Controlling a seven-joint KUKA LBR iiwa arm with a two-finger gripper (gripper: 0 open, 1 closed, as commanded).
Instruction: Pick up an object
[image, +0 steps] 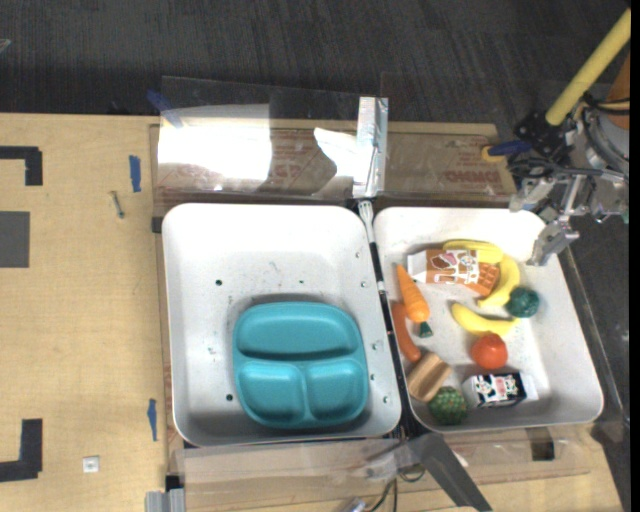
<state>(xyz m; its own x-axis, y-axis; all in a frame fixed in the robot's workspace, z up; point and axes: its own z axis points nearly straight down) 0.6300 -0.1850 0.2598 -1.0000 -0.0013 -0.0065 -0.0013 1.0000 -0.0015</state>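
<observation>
You have one teal tray (298, 362), two bananas (488, 290), two carrots (411, 292). White bins (200, 240) sit on a tan bench (70, 330). The gripper (556, 236), frame right: open or closed, cannot tell.

The arm's end (572, 190) is silvery-grey metal with black cabling and a blue fitting.

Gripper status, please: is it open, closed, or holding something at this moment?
Gripper: above the right bin's far right corner; open or closed cannot be told; no object seen between its fingers.
</observation>
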